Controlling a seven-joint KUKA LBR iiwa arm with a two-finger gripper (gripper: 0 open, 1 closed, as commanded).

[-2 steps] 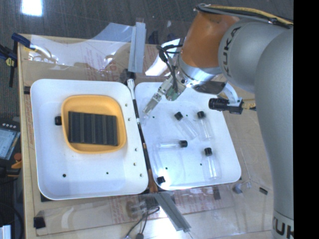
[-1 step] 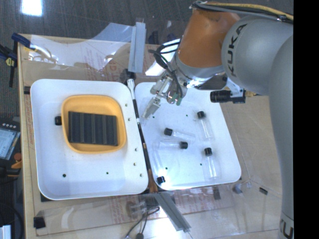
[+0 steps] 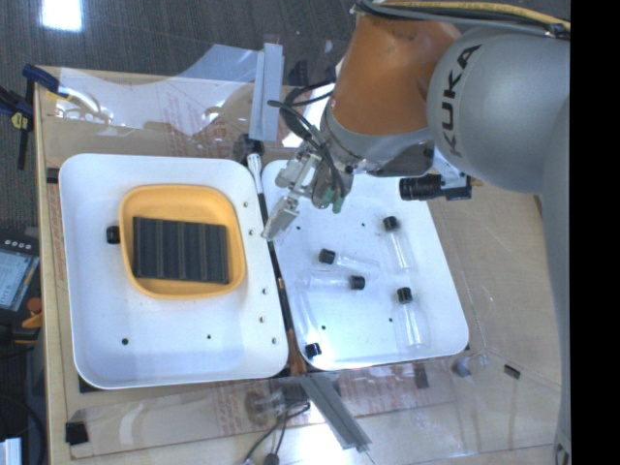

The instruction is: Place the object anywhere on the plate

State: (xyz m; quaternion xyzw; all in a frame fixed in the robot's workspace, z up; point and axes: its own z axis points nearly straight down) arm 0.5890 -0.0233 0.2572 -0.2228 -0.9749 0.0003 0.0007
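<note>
A: Where's your gripper (image 3: 281, 216)?

B: At the left edge of the right bin (image 3: 441, 289), about 10 o'clock in it, right by the seam between the two bins. The arm (image 3: 465, 85) covers that bin's 12 to 2 o'clock area.

A: Open or closed?

B: You can't tell from this angle. The fingers blur into the white rim. No vial visible between them.

A: And the objects?

B: Clear vials with black caps, all lying flat in the right bin. One (image 3: 395, 245) at 2 o'clock, one (image 3: 339, 259) near centre, one (image 3: 409, 316) at 4 o'clock. A loose-looking cap (image 3: 312, 351) sits at 7 o'clock; you can't make out its tube. All are apart from the gripper.

A: Plate?

B: The yellow plate (image 3: 179, 206) is in the left bin (image 3: 92, 327), slightly up from centre. A dark ribbed block (image 3: 182, 250) lies on it. A small black piece (image 3: 113, 233) sits just off the plate's 9 o'clock rim.

A: Any vial on it?

B: You've got none on the plate.
</note>
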